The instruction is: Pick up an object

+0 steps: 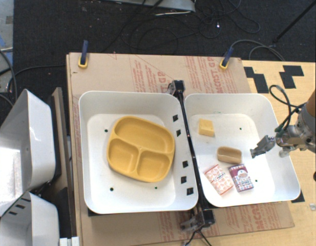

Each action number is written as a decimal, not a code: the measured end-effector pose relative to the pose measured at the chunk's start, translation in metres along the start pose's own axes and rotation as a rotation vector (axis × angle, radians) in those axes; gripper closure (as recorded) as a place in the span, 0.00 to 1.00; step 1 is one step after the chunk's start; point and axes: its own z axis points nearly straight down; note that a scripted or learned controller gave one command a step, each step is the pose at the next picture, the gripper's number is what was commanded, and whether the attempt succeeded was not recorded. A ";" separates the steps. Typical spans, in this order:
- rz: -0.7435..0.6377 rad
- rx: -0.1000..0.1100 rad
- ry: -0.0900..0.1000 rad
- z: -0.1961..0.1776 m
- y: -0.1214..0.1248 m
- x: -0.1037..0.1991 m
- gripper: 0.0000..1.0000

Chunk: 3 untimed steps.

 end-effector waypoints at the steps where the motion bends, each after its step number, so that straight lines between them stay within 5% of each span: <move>1: -0.004 -0.012 -0.003 -0.006 0.003 0.001 0.00; 3: 0.000 -0.009 -0.001 0.092 0.003 0.014 0.00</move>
